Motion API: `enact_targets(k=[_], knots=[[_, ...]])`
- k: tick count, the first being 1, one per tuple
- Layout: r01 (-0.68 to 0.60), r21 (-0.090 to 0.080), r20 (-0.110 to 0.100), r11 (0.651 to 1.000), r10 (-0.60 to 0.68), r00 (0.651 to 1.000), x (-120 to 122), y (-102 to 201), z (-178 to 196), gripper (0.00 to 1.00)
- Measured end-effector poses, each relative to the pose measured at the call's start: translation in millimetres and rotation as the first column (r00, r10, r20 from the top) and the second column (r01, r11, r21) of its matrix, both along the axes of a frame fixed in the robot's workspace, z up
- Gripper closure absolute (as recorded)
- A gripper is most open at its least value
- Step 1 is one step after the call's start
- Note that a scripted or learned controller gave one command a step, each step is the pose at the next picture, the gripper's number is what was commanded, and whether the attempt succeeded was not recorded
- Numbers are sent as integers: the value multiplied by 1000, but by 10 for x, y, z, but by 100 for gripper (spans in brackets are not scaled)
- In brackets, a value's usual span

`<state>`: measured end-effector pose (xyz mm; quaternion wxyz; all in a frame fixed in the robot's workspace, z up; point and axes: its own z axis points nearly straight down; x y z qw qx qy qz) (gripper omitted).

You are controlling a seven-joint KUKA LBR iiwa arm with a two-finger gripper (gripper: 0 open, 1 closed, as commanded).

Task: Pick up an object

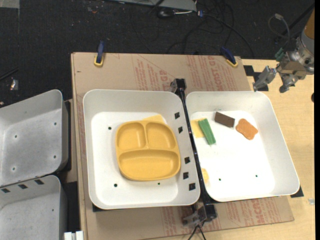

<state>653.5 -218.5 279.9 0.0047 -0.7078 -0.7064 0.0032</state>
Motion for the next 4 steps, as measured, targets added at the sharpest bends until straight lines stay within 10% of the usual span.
enact_targets(k=[1,4], knots=[[-3,-3,12,1000,3,1000,21,9,77,0],[-1,-2,8,1000,1,1000,-177,-4,-1754,0]])
